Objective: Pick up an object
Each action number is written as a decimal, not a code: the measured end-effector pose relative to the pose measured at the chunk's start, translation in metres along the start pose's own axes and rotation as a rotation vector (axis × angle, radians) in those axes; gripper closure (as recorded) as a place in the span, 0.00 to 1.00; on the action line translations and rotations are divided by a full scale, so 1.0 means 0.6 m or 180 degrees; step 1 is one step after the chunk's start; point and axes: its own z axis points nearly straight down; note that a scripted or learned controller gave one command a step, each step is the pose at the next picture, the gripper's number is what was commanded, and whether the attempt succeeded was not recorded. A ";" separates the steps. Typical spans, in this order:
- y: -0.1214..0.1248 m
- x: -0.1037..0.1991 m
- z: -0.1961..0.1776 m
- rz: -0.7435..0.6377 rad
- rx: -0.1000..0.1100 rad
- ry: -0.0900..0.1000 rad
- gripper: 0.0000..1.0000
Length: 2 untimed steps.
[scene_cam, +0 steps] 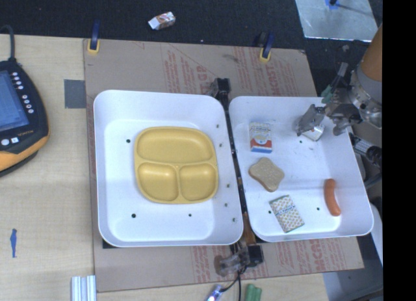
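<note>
At the near edge of the right bin lies a small packet with a blue-and-white pattern, tilted, and a little to its right an orange sausage lies along the bin's right side, close to the wall. Further in, near the middle of this bin, there is a tan piece shaped like a slice of bread, lying flat and apart from the other things. Behind it, toward the far left part of the same bin, a small white box with a red and blue print lies flat. The left bin holds a yellow tray with three compartments, which lies near its middle, and nothing is visible in the compartments. At the far right corner of the right bin is the gripper, low over the bin floor, with the grey arm coming in from the right. The fingers look apart, probably, but the view is blurry there and I cannot tell for sure; no object is seen between them. All four small objects lie in the bin, apart from the gripper. On the left of the bench lies an orange and black control pendant.
</note>
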 end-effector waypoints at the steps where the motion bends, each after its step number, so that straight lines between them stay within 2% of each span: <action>1: -0.034 0.080 0.207 -0.0006 0.0010 0.0000 0.00; 2: -0.004 0.076 0.273 -0.0006 0.0004 -0.0002 0.00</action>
